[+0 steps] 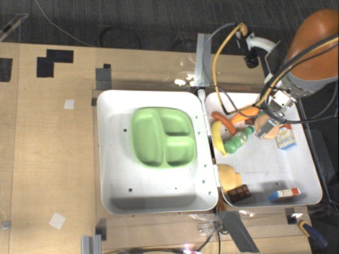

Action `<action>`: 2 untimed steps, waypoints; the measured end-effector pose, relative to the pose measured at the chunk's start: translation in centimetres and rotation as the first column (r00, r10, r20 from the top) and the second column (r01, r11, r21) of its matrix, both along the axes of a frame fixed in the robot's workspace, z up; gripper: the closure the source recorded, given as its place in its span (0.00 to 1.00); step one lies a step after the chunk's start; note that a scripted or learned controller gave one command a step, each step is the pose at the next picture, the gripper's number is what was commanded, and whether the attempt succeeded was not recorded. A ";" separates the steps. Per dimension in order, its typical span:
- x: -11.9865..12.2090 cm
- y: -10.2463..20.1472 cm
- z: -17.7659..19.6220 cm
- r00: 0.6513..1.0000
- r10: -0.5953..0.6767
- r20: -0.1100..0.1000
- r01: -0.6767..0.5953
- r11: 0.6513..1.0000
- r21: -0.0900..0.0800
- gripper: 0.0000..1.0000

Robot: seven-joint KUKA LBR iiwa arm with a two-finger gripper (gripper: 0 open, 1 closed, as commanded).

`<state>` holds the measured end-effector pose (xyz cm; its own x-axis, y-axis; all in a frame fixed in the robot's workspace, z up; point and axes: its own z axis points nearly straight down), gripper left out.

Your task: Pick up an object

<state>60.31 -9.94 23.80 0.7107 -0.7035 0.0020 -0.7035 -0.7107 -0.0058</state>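
The right bin (296, 168) holds several items. Along its left side lie a yellow banana (217, 136), a green bottle (239, 139), a red sausage (224, 120) and an orange carrot (248, 111). A tan rounded item (269, 129) lies right of the bottle, and my gripper (266, 124) hangs directly over it, low in the bin, with grey metal parts against its left side. A small blue-and-white carton (286, 138) sits just right of the gripper. I cannot tell whether anything is gripped.
The left bin (114, 189) holds a green divided plate (161, 136). At the right bin's front lie a tan bun-like item (228, 175), a brown chocolate piece (238, 193) and a blue box (285, 194). Yellow and black cables (220, 52) arc over the bin's back edge.
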 end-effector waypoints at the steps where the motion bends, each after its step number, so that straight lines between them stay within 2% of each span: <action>1: 6.2 -2.2 1.3 0.979 0.203 0.000 -0.203 0.979 -0.002 1.00; 2: 6.6 9.1 1.1 0.989 0.148 0.000 -0.148 0.989 0.004 1.00</action>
<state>66.95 -0.82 24.91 0.8069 -0.5907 -0.0010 -0.5907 -0.8069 -0.0089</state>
